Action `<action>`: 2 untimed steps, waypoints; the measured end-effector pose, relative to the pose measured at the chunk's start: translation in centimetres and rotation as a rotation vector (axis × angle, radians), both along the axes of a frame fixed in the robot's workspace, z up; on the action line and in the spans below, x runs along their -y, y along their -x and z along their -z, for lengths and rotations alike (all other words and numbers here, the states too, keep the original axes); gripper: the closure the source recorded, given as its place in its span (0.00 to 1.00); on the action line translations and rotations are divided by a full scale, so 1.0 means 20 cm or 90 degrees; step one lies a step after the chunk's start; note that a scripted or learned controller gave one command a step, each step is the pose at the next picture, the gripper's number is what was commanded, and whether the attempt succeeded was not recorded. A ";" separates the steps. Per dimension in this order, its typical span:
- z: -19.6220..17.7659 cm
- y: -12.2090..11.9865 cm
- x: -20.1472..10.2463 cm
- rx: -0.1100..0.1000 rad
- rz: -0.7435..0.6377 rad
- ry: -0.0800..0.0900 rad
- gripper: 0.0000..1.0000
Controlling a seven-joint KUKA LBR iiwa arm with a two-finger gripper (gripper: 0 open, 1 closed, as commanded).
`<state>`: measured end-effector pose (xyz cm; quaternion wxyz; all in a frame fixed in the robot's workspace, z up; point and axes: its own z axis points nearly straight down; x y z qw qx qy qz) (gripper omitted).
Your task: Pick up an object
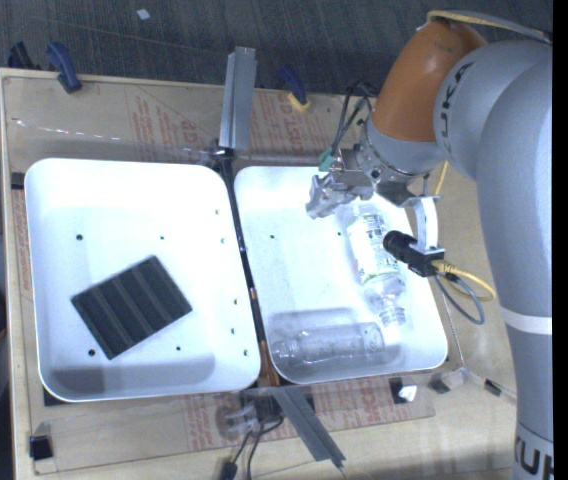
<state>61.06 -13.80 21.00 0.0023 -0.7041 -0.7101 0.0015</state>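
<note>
Arm (484, 118): grey w/ orange band, reaches in from right, wrist bent down over back of right bin.
Counter (114, 103): carries both white bins side by side; blue clamps on far edge.
Left bin (54, 183): holds one dark ribbed flat pad (131, 305), lying tilted near front-left; not being approached.
Right bin (264, 198): holds two clear plastic bottles, both lying down.
Front bottle (329, 343): on its side along front wall of right bin, well apart from gripper.
Right-side bottle (377, 258): lies lengthwise along right wall, upper end just under gripper area, lower end near front bottle.
Gripper (332, 196): low at back of right bin, next to top end of right-side bottle; cannot tell how it is set, too small and cluttered w/ cables.
Progress: early, approx at reach/descend stage by my read; nothing lifted, all three objs rest on bin floors.
Left to do: close on an obj (prob right-side bottle, nearest), get firm hold, raise it clear of bin.
Risk: clear round bottle may roll or slip on pinch.
</note>
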 end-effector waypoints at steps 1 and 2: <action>0.37 0.01 0.33 0.000 -0.001 0.001 0.00; 0.32 0.01 0.33 -0.001 -0.003 0.001 1.00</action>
